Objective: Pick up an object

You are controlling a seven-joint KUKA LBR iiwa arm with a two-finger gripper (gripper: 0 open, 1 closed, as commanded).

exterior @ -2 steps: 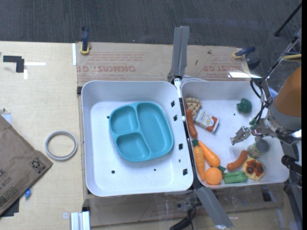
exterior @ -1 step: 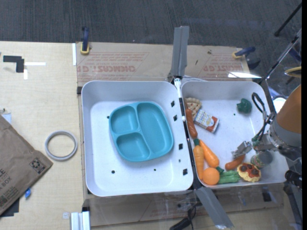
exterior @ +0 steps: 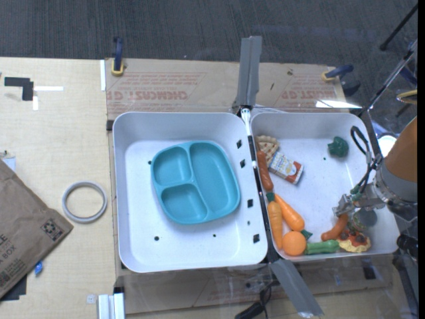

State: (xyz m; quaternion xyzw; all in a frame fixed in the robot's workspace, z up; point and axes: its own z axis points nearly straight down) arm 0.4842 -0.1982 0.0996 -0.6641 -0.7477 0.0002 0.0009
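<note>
Orange toy carrot [exterior: 334,230] under gripper [exterior: 350,206], tilted.

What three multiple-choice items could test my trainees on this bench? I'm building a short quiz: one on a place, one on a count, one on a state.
1. Where does the blue tray lie?
A. left bin
B. right bin
C. bare bench

2. How many compartments has the tray?
A. two
B. three
C. four

3. How does the tape ring rest?
A. on edge
B. flat on the bench
C. inside a bin

Key: A, the left bin's walls surround the tray; B, ridges split it into three; B, the ring's hole faces up, left of the bins.
</note>
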